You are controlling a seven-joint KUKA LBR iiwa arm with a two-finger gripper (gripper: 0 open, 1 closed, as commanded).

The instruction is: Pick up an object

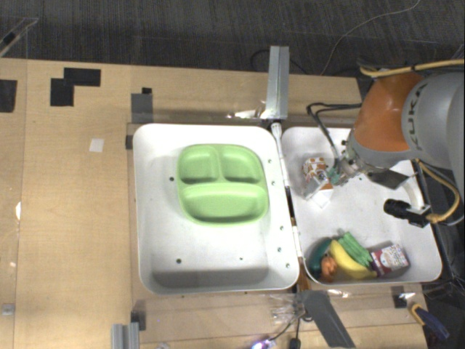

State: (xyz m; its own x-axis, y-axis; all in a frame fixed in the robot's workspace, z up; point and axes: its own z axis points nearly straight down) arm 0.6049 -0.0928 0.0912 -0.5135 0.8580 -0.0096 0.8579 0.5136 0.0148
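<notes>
In right bin: one banana.

Partly legible: large dark letters, apparently "KU", running vertically on the grey arm casing at about two o'clock, just beside the orange band; remaining letters cut off. Printed red and white markings on the small carton at five o'clock in the right bin, too small to read. Likewise illegible print on the patterned packet near three o'clock.
</notes>
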